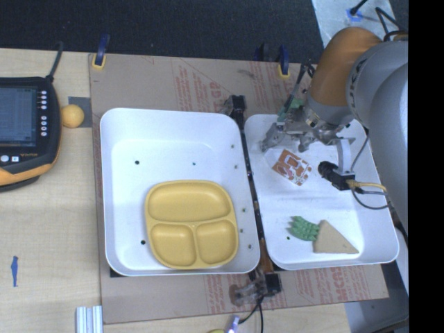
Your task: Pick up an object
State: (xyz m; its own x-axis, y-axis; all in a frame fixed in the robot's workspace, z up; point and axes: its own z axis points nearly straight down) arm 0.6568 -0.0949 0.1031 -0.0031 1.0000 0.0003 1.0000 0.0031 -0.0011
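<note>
Two bins sit side by side on the bench. The left bin [118,186] holds a divided plate [191,222] toward its front. In the right bin [378,245], a wrapped snack [291,167] lies near the back, under the gripper [295,139]; a toy vegetable [303,228] and a wedge [334,241] touch at the front. A handheld controller [24,134] rests far left, a ball [72,115] beside it.

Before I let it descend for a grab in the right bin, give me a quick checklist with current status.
1. Targets present in right bin: patterned brown item, green piece, tan wedge. Ok.
2. Gripper over right bin, near the patterned item. Ok.
3. Finger opening. Cannot tell.
4. Anything already held. Cannot tell.
5. Green piece and wedge separated: they touch. Not ok.
6. Yellow divided tray sits in left bin, out of the way. Ok.
</note>
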